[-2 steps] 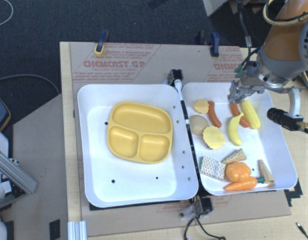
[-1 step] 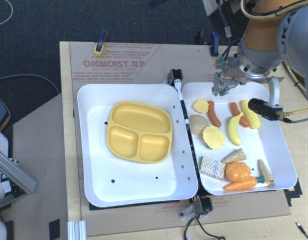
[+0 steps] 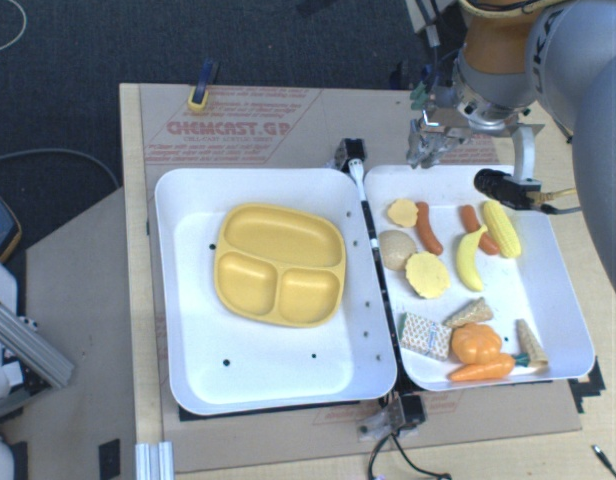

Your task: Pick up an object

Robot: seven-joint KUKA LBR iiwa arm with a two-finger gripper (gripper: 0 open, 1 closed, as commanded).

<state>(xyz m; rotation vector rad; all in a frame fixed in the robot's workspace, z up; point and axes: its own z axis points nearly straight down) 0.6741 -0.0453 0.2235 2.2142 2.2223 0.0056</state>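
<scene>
Nearest, a carrot (image 3: 481, 371) lies at the right bin's (image 3: 573, 303) front edge among toy food. At that bin's far edge the gripper (image 3: 429, 154) hovers, fingers slightly apart, clasping nothing, well apart from the carrot.

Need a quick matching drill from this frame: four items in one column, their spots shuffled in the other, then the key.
Items:
1. divided yellow plate
2. corn cob
3. carrot
4. gripper

Places:
A. near edge of the right bin, just below the orange fruit
B. above the right bin's far edge
C. middle of the left bin
D. far right part of the right bin, beside the banana

Pairs: 1-C, 2-D, 3-A, 4-B
</scene>
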